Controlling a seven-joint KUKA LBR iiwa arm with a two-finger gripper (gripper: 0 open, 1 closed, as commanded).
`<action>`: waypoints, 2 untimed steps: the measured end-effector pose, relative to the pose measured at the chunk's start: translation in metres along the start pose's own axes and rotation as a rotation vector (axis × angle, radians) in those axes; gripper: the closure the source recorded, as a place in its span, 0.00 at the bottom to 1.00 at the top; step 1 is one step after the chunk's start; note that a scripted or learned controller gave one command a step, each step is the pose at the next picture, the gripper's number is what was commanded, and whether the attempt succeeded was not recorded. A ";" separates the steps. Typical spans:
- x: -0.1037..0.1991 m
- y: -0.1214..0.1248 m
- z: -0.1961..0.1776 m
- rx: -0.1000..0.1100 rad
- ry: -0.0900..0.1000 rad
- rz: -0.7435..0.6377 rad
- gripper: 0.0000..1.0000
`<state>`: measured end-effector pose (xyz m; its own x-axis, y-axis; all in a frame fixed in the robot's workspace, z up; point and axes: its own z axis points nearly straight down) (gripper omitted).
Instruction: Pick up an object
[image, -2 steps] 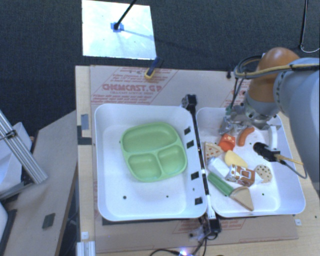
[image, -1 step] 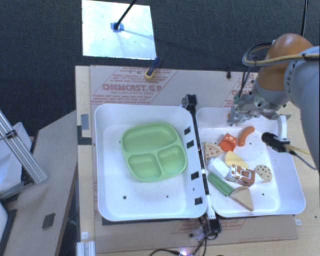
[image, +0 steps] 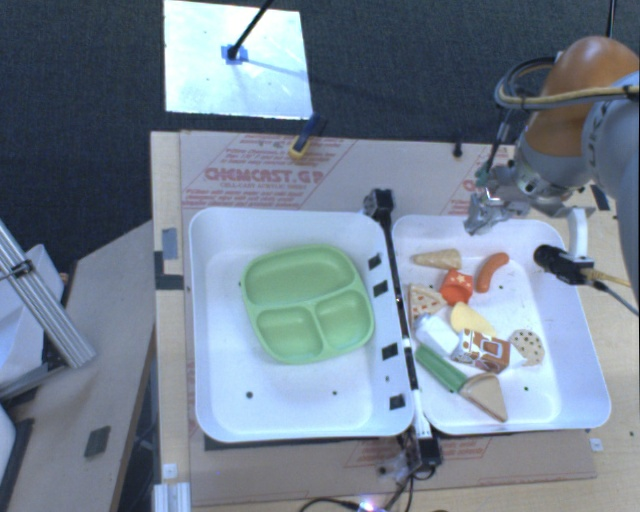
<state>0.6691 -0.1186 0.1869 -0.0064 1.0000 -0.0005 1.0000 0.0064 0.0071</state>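
Right bin (image: 570, 395): holds a cluster of toy foods. Sausage (image: 491, 271) lies toward the bin's far side; red piece (image: 456, 287) just left of it; cookie (image: 527, 346) toward the bin's right; green stick (image: 440, 368) near its left wall. Gripper (image: 483, 214): poised above the bin's far edge, nothing between its fingers; finger spread cannot be told. Left bin (image: 215, 400): holds a green divided tray (image: 307, 303).

Red block lettering runs across the clear protective sheet (image: 270, 175) lying on the table (image: 165, 180), just behind the left bin (image: 215, 235); it reads roughly "CHEMCAST GP". More of the same red print shows at the sheet's right end, near the arm, and along its front edge below the bins, too small and broken to read.
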 end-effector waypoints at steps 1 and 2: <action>0.000 0.002 -0.041 0.001 0.000 0.000 1.00; 0.044 -0.036 -0.037 0.008 0.001 -0.001 1.00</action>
<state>0.6321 -0.0748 0.2236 -0.0076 1.0000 0.0006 1.0000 0.0076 -0.0012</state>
